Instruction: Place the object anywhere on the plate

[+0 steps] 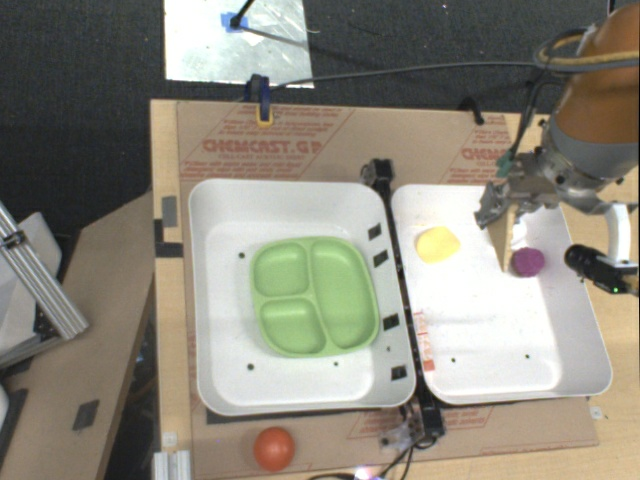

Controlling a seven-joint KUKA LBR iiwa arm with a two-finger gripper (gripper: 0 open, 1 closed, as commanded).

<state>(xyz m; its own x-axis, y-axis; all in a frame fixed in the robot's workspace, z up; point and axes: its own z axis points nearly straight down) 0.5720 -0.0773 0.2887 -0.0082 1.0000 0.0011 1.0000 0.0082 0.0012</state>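
Plate (pixel 313 297): glossy green, three compartments. Object (pixel 437 244): smooth yellow, rounded lump.

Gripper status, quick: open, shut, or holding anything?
Gripper: cannot be told from this view. It hangs over the right white bin, between the yellow round object and the small purple ball.

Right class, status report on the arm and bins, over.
Gripper over right bin, nothing seen held. Yellow object and purple object in the bin. Green plate in left bin, path clear.
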